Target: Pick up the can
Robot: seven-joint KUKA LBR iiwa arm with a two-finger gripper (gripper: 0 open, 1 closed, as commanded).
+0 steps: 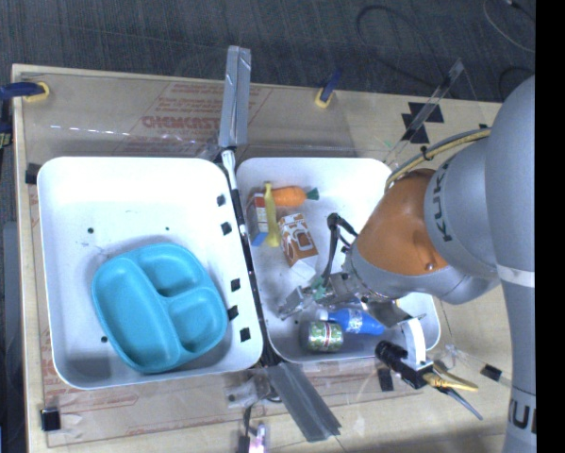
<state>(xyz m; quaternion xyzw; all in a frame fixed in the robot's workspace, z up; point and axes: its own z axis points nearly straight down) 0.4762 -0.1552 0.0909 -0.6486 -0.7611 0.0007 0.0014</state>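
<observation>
The can [321, 336] lies on its side at the near edge of the right bin [376, 173], green-labelled, beside a blue object [362, 324] just to its right. Directly above the can hangs the tool [312, 297], under the arm's [508, 215] orange band; whether it is open or closed cannot be told from this angle, and nothing is seen in its grasp. Farther back in the same bin lie a small brown carton [299, 241], a yellow piece [271, 217] and an orange carrot [289, 196]. In the left bin [74, 182] rests a blue divided tray [159, 303]. The table [122, 111] carries both bins.
</observation>
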